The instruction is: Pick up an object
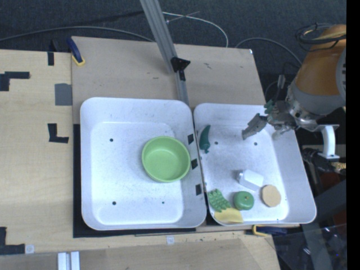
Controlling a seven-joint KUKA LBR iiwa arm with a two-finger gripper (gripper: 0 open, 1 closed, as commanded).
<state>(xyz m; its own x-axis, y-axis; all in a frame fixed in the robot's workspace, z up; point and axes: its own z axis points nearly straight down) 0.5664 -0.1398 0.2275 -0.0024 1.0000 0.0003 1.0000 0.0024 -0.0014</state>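
Note:
My gripper (pixel 260 128) hangs over the upper right part of the right bin (pixel 292 167), with nothing seen in it. Below it, in the bin's lower half, lie a small white block (pixel 250 179), a tan round disc (pixel 271 196), a green round object (pixel 243 200), a ridged green piece (pixel 216 198) and a yellow piece (pixel 229 216). A dark green slender object (pixel 204 138) rests near the bin's left wall, to the gripper's left. A light green bowl (pixel 166 159) sits in the left bin (pixel 101 122).
A grey pole (pixel 160 27) slants down from the top to the gap between the bins. Cables lie on the dark floor behind the bench. The arm's orange band (pixel 320 72) rises at the right edge.

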